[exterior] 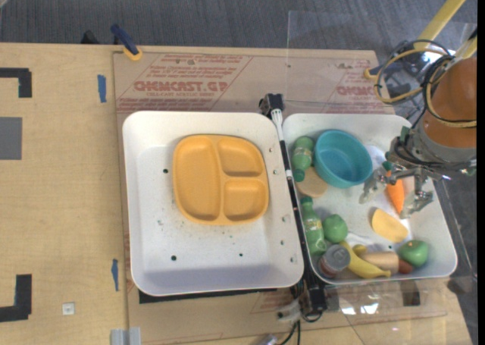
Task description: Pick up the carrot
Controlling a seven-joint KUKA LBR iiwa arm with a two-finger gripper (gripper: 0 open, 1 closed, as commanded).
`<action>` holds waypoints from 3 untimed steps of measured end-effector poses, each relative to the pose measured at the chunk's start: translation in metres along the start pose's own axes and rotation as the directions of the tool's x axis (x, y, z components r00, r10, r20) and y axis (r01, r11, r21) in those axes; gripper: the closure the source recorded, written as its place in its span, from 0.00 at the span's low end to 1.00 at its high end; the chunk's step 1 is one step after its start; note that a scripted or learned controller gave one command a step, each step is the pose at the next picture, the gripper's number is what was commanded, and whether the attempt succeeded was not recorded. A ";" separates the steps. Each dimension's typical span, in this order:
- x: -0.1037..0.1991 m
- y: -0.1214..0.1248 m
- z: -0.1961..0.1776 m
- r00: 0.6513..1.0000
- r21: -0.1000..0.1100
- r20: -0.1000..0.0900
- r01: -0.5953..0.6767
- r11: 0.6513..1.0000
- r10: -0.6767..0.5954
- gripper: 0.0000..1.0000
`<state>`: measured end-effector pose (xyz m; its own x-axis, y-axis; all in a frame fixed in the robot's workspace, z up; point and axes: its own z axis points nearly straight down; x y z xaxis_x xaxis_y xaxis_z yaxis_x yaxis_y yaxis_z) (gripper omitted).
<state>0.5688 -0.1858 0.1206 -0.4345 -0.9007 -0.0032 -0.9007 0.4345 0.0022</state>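
1. Gripper, right of frame over the right bin: fingers spread, one either side of the carrot.
2. Carrot sits between the fingers, tip pointing to lower frame; contact cannot be told.
3. Just below: yellow wedge.
4. Left of gripper: blue bowl.
5. Lower edge of bin: banana, green apple.
6. Left bin holds an orange divided plate, centre frame.
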 end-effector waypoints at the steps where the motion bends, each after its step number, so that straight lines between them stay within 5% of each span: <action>1: 0.034 0.009 0.030 0.953 0.012 0.002 -0.303 0.953 0.303 0.00; 2: 0.032 0.001 0.010 0.953 0.034 0.014 -0.303 0.952 0.303 1.00; 3: -0.018 -0.097 0.027 0.958 0.019 0.010 -0.285 0.958 0.285 1.00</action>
